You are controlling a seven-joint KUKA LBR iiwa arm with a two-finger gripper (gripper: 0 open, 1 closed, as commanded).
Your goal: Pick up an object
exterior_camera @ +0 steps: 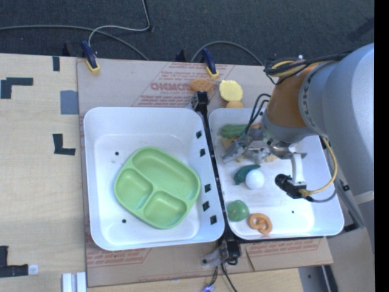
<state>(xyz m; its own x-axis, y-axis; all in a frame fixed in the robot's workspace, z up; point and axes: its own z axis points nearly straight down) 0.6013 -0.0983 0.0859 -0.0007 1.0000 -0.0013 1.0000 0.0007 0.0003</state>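
Arm down in the right bin, working over the small clutter at its back left.

I'm looking at a white ball (pixel 255 179) sitting on a dark green rounded piece (pixel 243 173) mid-bin, with the gripper (pixel 241 149) just above and left of them, close to the black divider edge (pixel 209 157); I cannot tell how far its fingers are spread or whether anything is in them. Under the wrist a green leafy item (pixel 232 130) lies near the back wall. Nearer the front, a green round object (pixel 237 210) and an orange pretzel-shaped piece (pixel 261 222) sit side by side, with bare white floor to their right. The right white bin (pixel 322 224) is crowded on its left; the left white bin (pixel 97 163) holds a light green divided plate (pixel 157 187). A yellow object (pixel 231 91) rests outside on the cardboard.
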